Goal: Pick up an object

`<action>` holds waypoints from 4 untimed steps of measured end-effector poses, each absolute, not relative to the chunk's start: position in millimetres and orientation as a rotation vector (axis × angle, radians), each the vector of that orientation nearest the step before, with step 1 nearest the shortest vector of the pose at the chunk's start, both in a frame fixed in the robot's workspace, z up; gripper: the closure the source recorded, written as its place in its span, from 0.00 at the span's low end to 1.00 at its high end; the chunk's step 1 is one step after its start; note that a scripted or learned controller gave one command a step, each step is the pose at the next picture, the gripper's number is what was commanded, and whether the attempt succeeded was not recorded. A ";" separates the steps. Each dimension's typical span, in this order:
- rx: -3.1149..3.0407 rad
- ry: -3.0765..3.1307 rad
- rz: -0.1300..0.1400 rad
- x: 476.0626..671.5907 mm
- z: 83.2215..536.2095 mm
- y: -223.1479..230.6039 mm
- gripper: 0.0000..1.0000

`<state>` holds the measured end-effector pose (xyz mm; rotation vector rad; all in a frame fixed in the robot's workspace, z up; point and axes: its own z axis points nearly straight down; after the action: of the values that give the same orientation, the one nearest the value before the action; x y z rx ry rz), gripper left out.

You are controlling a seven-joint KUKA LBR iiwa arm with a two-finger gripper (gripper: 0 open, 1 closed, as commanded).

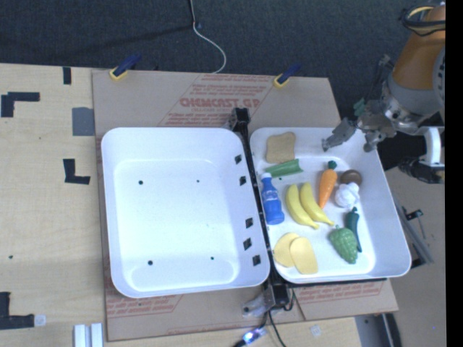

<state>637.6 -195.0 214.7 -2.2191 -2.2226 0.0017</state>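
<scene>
Orange carrot [328, 185] lies in the right bin [387, 215], tip toward you, just beside the bananas [307, 204]. Camera view: your gripper [352, 136] hovers over that bin's far right corner, fingers spread wide, nothing between them. Everything is still lying loose: bread slice [280, 148], blue bottle [272, 200], green pepper-like thing [344, 243], yellow chips [297, 252]. The left bin [116, 194] holds no items. So pick not started; you still need to descend, close, lift.
</scene>
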 end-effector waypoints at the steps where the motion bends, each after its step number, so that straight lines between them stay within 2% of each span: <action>1: -2.222 -2.226 -0.001 661.3 236.2 -224.2 0.00; 2: -2.216 -2.216 0.007 619.6 184.2 -207.5 0.00; 3: -2.220 -2.227 -0.001 670.3 174.4 -206.3 0.00; 4: -2.219 -2.217 0.007 632.3 134.8 -224.5 0.00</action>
<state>632.3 -224.5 134.8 -2.2189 -2.2173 0.0074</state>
